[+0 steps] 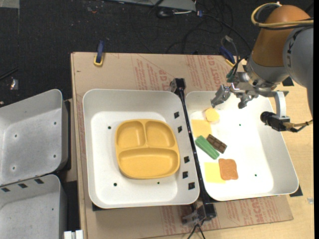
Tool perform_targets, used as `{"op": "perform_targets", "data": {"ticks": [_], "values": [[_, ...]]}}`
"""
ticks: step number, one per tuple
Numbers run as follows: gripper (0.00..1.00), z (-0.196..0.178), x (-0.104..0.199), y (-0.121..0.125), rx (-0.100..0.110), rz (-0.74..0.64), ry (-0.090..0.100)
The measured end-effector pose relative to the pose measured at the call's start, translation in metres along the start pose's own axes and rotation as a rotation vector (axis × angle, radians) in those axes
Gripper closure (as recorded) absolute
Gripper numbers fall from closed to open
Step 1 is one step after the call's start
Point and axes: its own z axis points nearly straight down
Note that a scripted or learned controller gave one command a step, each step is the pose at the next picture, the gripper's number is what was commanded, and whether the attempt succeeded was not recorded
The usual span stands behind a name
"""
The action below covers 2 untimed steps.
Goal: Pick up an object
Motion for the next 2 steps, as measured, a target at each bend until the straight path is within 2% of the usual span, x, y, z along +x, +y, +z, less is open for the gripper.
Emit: {"op": "perform_targets", "data": {"ticks": [1, 2], "values": [[0.0, 0.064, -0.001, -0.002, 0.002, 0.001, 0.001], [0.0, 0.11, 0.0, -0.003, 0.0, 0.001, 0.0]]}}
